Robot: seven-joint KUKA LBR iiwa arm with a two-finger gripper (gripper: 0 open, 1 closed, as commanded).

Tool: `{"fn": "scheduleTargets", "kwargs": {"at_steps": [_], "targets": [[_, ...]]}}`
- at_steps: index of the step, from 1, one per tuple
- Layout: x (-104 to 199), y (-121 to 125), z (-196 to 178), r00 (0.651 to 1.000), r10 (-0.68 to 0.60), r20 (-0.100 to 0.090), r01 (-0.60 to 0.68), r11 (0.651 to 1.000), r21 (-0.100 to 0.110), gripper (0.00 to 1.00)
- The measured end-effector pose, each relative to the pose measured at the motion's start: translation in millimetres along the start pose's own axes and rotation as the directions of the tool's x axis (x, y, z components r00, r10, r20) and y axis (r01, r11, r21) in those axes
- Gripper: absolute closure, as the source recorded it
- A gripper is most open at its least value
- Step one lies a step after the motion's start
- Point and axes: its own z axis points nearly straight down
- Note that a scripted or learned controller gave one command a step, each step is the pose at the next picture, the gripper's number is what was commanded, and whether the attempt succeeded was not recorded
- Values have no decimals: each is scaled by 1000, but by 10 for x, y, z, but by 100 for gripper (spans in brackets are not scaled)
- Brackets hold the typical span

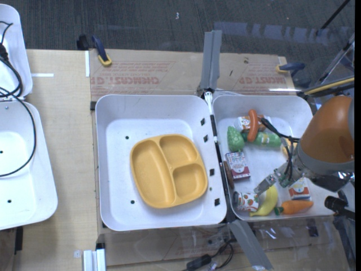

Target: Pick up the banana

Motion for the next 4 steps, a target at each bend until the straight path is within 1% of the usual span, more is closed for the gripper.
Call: {"fn": "scheduleTargets", "kwargs": {"at_steps": [1,2,3,4], "targets": [[-468,-77,-1241,999,44,-6,-44,999,3,0],[-193,403,-1988,998,70,-7,-70,998,4,0],[-29,-39,-474,985,170,-8,-170,985,6,0],[-9,-30,8,1000,9,-2,-9,1000,1,0]]}}
